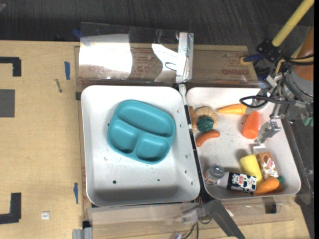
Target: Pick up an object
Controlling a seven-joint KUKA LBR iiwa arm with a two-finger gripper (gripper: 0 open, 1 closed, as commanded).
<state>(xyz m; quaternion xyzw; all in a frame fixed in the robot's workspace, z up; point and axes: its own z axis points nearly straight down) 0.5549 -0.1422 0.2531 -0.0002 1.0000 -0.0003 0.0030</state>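
Several toys sit in the right bin (294, 156). The gripper (267, 133) hangs low beside the orange piece (251, 124), jaws apparently part open, holding nothing. Approach step; next it needs to center over one toy, descend, close.

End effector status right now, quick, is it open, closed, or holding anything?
End effector: above the right bin, near the orange cylinder; nothing visibly held, and open or closed cannot be told.
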